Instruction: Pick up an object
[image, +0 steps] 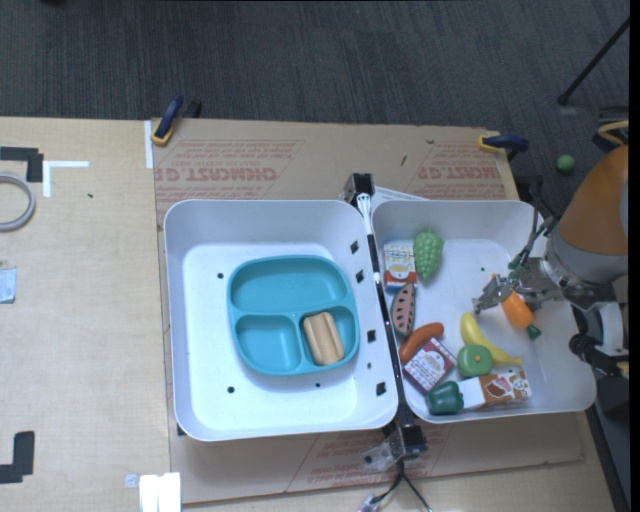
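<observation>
In the left bin (190, 300) sits a blue tray (290, 315) with a bun (322, 337). In the right bin (560, 395), past the toys, my gripper (497, 295) hovers beside an orange toy (518, 310); I cannot tell its state. Next: centre over it, descend, close.

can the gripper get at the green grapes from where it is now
Probably yes: the green grapes lie uncovered near the right bin's far wall, with bare floor between them and the gripper.

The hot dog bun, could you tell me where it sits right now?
The hot dog bun lies in the lower right compartment of the teal divided plate, inside the left bin.
</observation>
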